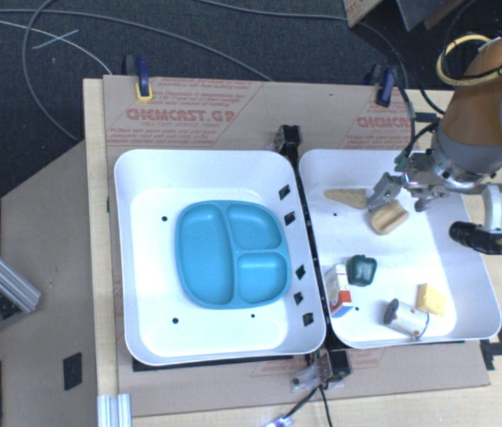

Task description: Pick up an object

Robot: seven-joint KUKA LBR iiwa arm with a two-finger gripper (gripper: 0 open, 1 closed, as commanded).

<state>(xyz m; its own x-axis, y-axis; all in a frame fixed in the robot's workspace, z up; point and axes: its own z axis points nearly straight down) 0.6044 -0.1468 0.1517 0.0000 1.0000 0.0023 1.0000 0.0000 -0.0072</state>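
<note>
Several small objects lie in the right bin. A tan block and a tan wedge sit near its far side. Closer to the front are a dark green object, a small red and white box, a yellow piece and a grey cylinder. My gripper hangs over the far part of this bin, just above and right of the tan block. Its fingers stand apart, open, with nothing between them. One finger is close to the block's top edge.
The left bin holds a blue divided plate. A black divider with clips runs between the bins. The arm's orange band and grey wrist rise at the right. Cables lie on the dark floor behind the bench.
</note>
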